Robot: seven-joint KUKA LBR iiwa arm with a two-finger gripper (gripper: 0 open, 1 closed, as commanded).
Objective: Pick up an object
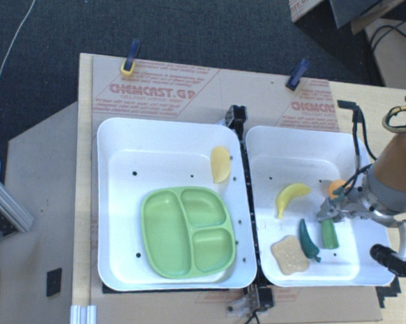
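Bins sit side by side on the bench point(89, 184), clipped along a cardboard sheet, likely so they cannot slide while the arm works. The left bin point(113, 144) holds a green divided tray point(183, 230) and a pale yellow piece point(220, 164) leaning near its right wall. The right bin point(275, 139) holds the loose things a pick would go for: a banana point(290, 197) toward the middle, a teal pepper point(308, 241) below it, a tan slice point(291, 254) just beside the pepper near the front wall, and a green stick point(329, 233) to the pepper's right. A small orange bit point(335, 187) shows at the arm's edge; what it is I cannot tell.

The arm point(398, 166) comes in from the right and hangs over the right side of that bin, with the pincer point(333, 210) low, just above the top end of the green stick. By my reading that stick is the target, since the pincer is nearest to it and lined up over it. Whether the pincer's two sides stand apart or together cannot be made out here; dark parts and cables blur its tip. Nothing is seen clamped in it, so the pick looks not yet made. The pepper lying so near the stick may get nudged on the descent.
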